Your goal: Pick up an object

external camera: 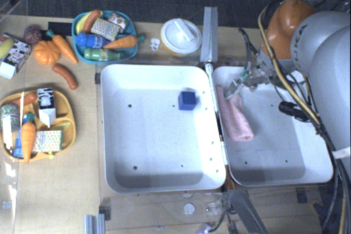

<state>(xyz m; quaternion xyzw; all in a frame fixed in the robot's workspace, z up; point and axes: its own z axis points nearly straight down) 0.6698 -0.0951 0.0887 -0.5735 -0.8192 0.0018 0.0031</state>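
A small blue cube (187,100) lies in the left white bin (137,167), toward its upper right. A pink rolled cloth (238,119) lies along the left side of the right white bin (285,161). My gripper (235,89) hangs low over the far end of the pink cloth, in the right bin's upper left corner. Whether it touches the cloth is unclear. The grey arm with its orange band (285,22) and cables reaches in from the right.
A blue bowl (104,36) of toy food and a white lidded tub (181,35) stand behind the left bin. A yellow plate (37,124) with toy food sits at the left. A toy pumpkin (46,52), carrot and sausage (66,76) lie loose on the bench.
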